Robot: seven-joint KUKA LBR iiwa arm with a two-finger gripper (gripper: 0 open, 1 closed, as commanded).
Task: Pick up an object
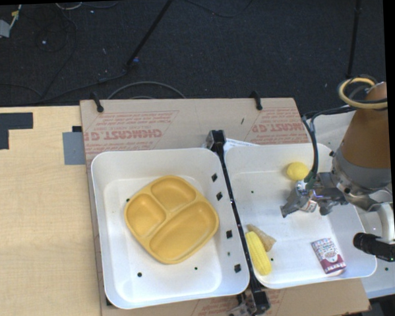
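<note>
Here the gripper [308, 203] hangs below the yellow ball [296, 170], jaws apparently parted, gripping nothing.

Divided plate [172, 219] in left bin [118, 284]; ball [296, 170], corn [258, 252], packet [328, 256] in right bin [283, 280]

Yellow ball [296, 170], corn cob [258, 252], red packet [329, 256] in rt bin.
</note>
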